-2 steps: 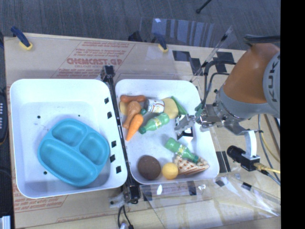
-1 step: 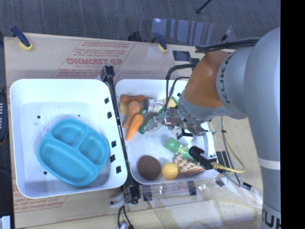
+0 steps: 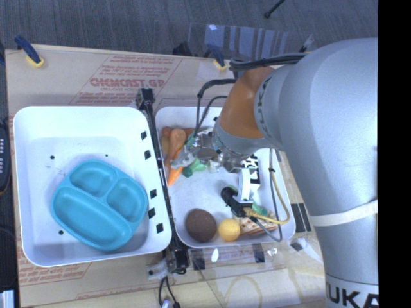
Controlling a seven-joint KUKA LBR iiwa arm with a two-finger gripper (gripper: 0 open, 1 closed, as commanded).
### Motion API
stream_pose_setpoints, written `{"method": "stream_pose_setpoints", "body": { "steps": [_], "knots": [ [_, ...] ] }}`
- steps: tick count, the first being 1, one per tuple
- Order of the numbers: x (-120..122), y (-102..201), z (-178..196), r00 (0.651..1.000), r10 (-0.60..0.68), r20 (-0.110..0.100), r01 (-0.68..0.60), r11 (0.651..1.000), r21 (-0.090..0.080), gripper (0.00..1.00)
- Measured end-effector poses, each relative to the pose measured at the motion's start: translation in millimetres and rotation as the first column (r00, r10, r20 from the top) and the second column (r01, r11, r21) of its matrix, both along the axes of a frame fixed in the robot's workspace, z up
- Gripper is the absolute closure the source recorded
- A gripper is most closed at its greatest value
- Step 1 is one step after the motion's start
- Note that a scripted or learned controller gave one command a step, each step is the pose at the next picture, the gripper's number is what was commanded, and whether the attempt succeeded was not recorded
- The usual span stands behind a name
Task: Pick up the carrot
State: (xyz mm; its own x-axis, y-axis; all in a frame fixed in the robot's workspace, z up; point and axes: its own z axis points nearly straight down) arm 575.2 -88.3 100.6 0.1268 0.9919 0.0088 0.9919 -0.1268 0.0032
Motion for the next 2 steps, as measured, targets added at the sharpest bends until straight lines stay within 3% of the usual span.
{"method": "stream_pose_setpoints", "body": {
  "steps": [1,2],
  "knots": [
    [-1,-1,9,1.0,0.005,-0.009,-0.005,1.0,0.0,1.0],
    [-13,75,103,0.942,-0.337,-0.013,0.337,0.942,-0.008,1.0]
  ]
}}
